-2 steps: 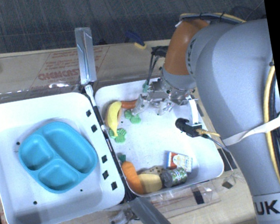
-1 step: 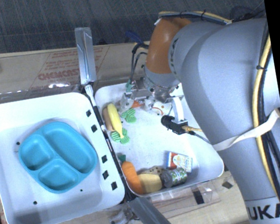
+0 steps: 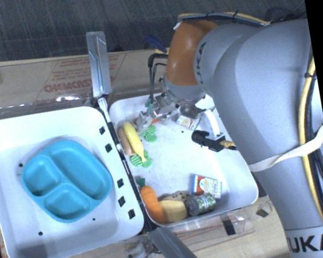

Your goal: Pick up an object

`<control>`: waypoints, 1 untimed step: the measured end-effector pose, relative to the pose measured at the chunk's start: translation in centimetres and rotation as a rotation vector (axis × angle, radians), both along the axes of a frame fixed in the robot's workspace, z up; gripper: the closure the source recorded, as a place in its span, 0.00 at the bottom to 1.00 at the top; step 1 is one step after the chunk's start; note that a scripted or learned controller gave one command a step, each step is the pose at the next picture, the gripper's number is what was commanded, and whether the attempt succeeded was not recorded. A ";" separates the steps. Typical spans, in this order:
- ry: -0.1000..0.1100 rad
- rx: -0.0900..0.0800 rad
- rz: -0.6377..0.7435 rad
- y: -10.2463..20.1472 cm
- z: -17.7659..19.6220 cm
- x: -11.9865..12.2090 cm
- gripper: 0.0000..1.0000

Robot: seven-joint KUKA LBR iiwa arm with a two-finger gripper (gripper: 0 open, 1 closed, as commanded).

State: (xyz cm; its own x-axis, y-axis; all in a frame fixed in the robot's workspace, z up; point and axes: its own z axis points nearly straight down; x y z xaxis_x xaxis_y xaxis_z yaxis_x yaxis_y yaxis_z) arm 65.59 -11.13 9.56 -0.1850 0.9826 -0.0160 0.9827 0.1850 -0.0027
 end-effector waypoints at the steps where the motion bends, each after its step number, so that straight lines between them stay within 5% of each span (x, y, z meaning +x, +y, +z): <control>1: -0.001 0.011 0.011 0.8 1.0 0.1 1.00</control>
